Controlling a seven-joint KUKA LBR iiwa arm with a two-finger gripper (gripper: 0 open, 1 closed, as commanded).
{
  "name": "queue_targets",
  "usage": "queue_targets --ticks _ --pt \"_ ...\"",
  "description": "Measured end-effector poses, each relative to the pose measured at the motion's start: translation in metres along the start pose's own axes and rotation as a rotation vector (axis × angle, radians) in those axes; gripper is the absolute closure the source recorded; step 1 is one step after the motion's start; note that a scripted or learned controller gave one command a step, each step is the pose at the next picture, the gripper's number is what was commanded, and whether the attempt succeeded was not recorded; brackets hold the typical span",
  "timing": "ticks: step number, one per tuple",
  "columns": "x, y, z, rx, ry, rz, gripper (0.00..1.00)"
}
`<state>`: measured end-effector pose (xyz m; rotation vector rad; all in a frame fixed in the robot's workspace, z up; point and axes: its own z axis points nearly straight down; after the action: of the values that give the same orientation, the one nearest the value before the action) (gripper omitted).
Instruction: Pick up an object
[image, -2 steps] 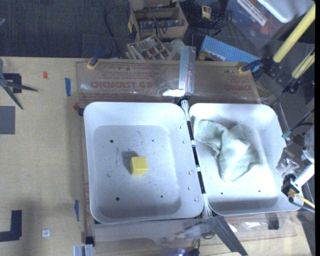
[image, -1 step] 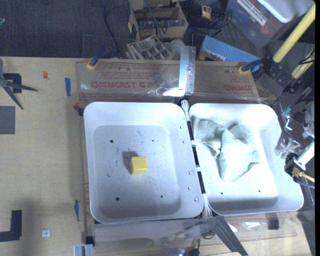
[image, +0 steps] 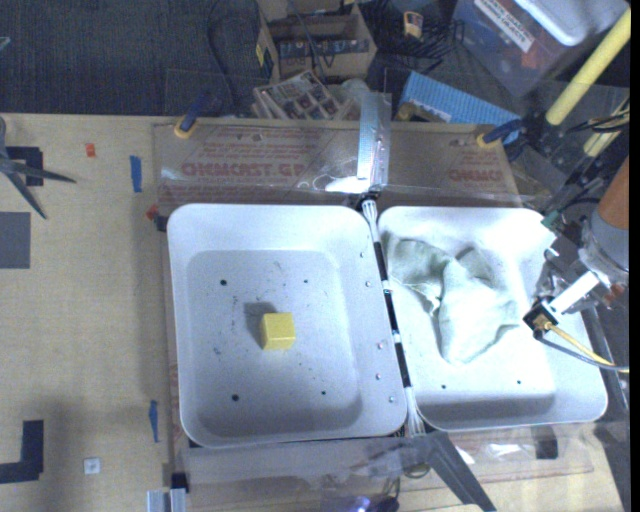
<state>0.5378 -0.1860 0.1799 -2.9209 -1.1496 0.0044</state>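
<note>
A small yellow cube (image: 278, 331) lies near the middle of the left bin (image: 200, 240). In the right bin (image: 560, 395), a crumpled pale greenish-white cloth (image: 462, 297) spreads from the back left towards the centre. My gripper (image: 572, 272) hangs over that bin's right rim, just right of the cloth and far from the cube. Nothing can be seen held in it.
Both bins sit side by side on a bench, with a clear plastic sheet (image: 300, 170) behind them. Boxes and cables (image: 310, 60) crowd the space past the bench's far edge. Blue tape marks (image: 135, 172) dot the wooden surface to the left.
</note>
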Motion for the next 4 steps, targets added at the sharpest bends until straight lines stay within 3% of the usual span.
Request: queue_targets --ticks 1,2,3,4 --pt "-0.048 -0.021 -0.120 -0.003 0.000 -0.116 1.00" --pt "0.030 0.050 -0.062 -0.006 0.000 -0.448 1.00" --pt "0.054 0.075 0.007 -0.004 -0.001 -0.612 1.00" --pt "0.037 0.042 0.039 -0.001 0.000 -0.359 1.00"
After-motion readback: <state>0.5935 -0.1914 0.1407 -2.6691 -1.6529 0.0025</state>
